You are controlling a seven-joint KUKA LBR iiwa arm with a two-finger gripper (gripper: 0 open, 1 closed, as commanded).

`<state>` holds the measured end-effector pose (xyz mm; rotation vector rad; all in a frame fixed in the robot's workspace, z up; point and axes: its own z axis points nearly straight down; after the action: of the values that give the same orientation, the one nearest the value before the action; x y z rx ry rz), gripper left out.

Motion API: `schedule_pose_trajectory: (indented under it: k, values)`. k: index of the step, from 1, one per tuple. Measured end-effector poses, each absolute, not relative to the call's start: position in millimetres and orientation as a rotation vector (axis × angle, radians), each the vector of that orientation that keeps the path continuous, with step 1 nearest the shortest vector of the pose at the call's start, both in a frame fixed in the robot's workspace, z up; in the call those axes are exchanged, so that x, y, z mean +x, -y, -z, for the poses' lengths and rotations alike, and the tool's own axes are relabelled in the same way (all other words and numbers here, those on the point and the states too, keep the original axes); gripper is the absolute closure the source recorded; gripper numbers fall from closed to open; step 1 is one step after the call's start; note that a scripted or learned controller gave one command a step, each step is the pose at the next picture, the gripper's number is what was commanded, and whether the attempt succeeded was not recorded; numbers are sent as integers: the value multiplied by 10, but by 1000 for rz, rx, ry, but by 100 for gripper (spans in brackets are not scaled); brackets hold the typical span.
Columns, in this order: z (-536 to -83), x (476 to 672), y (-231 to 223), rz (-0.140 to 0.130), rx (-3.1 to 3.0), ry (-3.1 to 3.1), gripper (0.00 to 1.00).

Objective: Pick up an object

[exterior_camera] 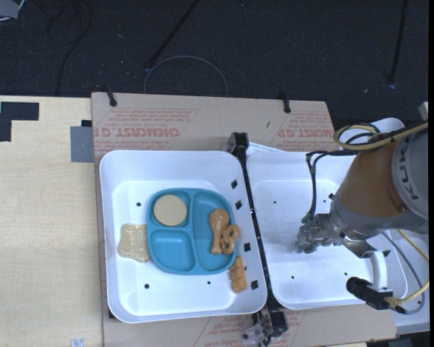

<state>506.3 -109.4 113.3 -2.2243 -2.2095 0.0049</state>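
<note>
two shallow white bins side by side on a cardboard-backed bench. in the left bin (123,295): a blue divided plate (181,255) holding a round tan disc (169,210) in its upper-left compartment and a knobbly brown piece (223,231) in the right compartment. just off the plate's left edge, touching or nearly so, a pale biscuit-like slab (134,243). below the plate's lower right corner, against the bin's divider side, a small orange-brown chunk (237,275).

over the right bin (289,295): the gripper (308,238), low above the white floor, arm coming in from the right with the orange band just behind. no object to be made out beneath it or between the fingers; too small and dark to tell how far the claw is spread, so cannot tell, and nothing evidently in hold.

every pickable thing lying in the left bin, well apart from the gripper, across the central ridge.

likely troubles from here: closing where it hangs would probably grab nothing but bare floor. crossing over too low risks clipping the ridge between the bins. going for the disc or the brown piece risks catching the plate's rim or dividers and dragging the plate. the slab lies flat, so fingers may skid over it. the chunk sits tight to the wall, leaving little room for one finger.
</note>
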Motion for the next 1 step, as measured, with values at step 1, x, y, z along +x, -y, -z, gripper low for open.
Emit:
schedule_pose_trajectory:
  k: [1]
  values:
    - [-1557, 5048, 1061, 0, -2220, 2222, 100]
